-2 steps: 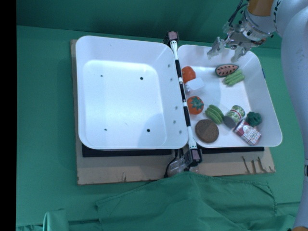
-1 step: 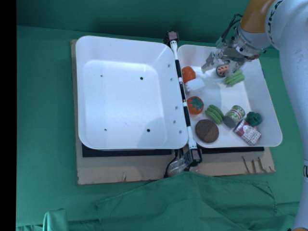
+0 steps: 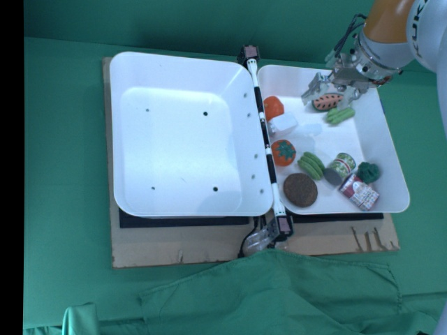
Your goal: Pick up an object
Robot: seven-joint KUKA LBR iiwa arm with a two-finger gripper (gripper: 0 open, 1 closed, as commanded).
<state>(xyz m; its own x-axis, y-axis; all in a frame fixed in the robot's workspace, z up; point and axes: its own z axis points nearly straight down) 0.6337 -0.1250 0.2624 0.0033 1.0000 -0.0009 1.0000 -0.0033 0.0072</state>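
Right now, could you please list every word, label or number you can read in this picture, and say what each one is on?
"KU": partial white lettering on the arm's grey link, cut off by the frame edge.
Small can: printed label, too small to read.
Red packet: printed front, too blurred to read.
Nothing else carries legible text.

- We've got loads of free room in the left bin (image 3: 181,128), nothing standing in it.
- The right bin (image 3: 391,166) is crowded: tomato (image 3: 283,152), brown disc (image 3: 300,190), can (image 3: 341,167) and carton (image 3: 360,192) leave only narrow gaps.
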